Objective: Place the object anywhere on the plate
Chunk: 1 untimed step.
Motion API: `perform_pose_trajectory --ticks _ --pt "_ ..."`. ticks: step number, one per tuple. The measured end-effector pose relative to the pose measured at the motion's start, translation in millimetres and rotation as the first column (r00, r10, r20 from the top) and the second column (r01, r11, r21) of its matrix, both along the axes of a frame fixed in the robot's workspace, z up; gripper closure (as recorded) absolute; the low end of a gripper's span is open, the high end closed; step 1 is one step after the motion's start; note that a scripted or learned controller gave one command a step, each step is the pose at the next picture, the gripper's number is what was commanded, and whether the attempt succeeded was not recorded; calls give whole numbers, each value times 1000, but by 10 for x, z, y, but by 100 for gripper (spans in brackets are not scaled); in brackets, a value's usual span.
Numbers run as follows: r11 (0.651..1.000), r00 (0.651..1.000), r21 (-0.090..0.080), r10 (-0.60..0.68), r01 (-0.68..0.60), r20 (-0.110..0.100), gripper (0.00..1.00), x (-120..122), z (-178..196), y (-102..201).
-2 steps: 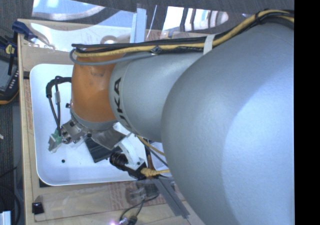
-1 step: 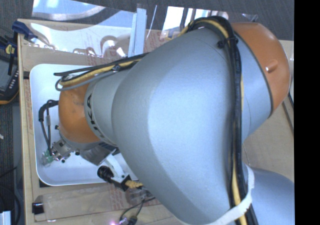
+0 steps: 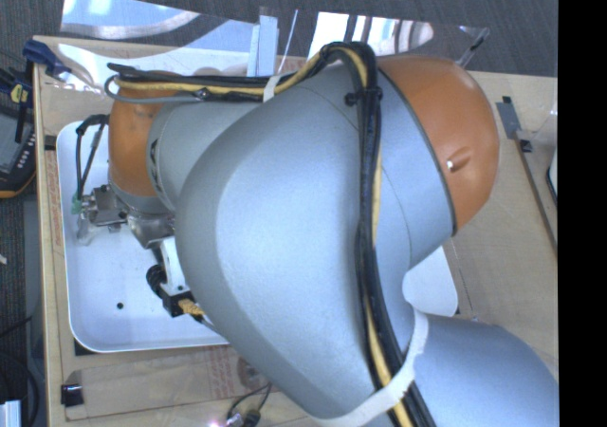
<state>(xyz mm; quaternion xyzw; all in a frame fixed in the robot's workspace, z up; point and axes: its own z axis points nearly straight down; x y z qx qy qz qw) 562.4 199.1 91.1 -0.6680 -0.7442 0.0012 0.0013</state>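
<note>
My grey arm with its orange band (image 3: pixel 137 145) stretches across nearly the whole camera view and covers most of both bins. Its wrist ends over the left bin (image 3: pixel 104 316), where the metal gripper (image 3: pixel 95 209) hangs close to the bin's left wall. A small green bit (image 3: pixel 76 197) sits right at the gripper's left side; what it is I cannot tell. The arm hides whatever lies under it in the bins.
The left bin's bare white floor runs along its front left, with a small dark speck (image 3: pixel 120 306) on it. A black cable clip (image 3: pixel 166 287) hangs from the arm above the floor. Clear plastic shields (image 3: pixel 142 17) stand behind the bins.
</note>
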Motion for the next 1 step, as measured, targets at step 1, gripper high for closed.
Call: perform_pose_trajectory --ticks 1 --pt "992 992 1 124 -124 1 0 73 923 -3"
